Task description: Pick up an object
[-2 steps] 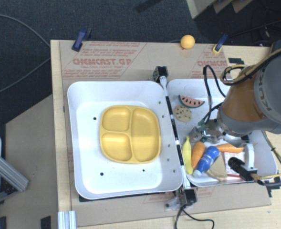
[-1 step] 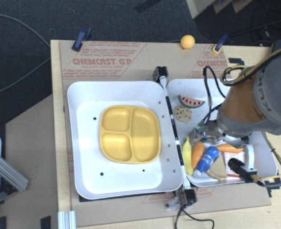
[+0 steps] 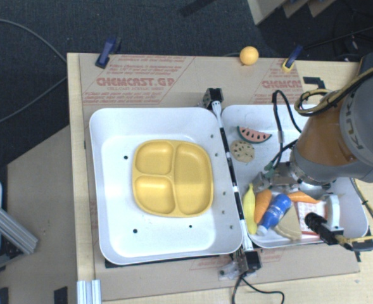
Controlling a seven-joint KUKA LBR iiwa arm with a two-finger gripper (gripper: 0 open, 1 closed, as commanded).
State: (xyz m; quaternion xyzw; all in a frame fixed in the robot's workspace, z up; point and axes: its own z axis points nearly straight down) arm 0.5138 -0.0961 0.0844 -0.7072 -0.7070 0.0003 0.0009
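Bins sat side by side on the cardboard-covered bench, and my grey arm with its orange band point(image 3: 325, 141) reached in from the right over the right-hand shallow white bin point(image 3: 256, 114). My gripper point(image 3: 281, 181) hung low over that bin's clutter, hidden under my own wrist, so I could not tell how it was set or whether anything was caught in it. Just below it lay a blue and white bottle point(image 3: 275, 212), tilted, with a yellow banana-like piece point(image 3: 249, 206) beside it against the bin's left wall and an orange piece point(image 3: 263, 205) between them. A tan flat item point(image 3: 290, 228) lay under the bottle's white end. Farther back in the same bin, apart from me, rested a watermelon slice toy point(image 3: 254, 134) and a round speckled cookie point(image 3: 241, 149). The left-hand white bin point(image 3: 107, 170) carried a yellow three-section plastic plate point(image 3: 172, 177) at its middle. A small yellow ball point(image 3: 249, 56) sat on the bench's far edge.
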